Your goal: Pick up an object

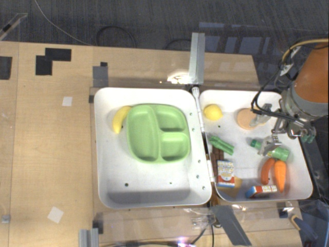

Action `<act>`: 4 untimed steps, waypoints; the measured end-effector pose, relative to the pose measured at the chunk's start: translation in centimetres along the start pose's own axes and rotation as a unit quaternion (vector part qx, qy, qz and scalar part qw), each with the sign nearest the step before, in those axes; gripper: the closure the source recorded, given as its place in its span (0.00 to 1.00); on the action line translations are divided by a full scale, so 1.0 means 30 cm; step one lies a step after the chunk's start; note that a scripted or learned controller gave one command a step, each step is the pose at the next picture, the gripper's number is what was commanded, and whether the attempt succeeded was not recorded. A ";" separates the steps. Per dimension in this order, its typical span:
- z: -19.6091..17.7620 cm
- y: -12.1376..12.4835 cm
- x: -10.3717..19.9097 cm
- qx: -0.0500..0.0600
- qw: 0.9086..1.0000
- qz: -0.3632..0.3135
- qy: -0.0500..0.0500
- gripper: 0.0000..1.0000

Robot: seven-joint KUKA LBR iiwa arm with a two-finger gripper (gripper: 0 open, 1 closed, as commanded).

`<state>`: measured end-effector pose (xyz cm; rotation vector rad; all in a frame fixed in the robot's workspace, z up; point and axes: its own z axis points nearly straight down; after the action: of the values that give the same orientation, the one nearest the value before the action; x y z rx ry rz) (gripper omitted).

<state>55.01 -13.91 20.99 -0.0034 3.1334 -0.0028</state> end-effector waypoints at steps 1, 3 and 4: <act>0.378 -0.095 -0.041 0.000 0.995 -0.096 -0.001 0.00; 0.408 -0.225 -0.231 0.000 0.994 -0.108 -0.002 0.00; 0.401 -0.222 -0.019 0.001 0.990 -0.142 -0.002 0.00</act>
<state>55.69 -20.60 8.99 -0.4469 3.0973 -0.0062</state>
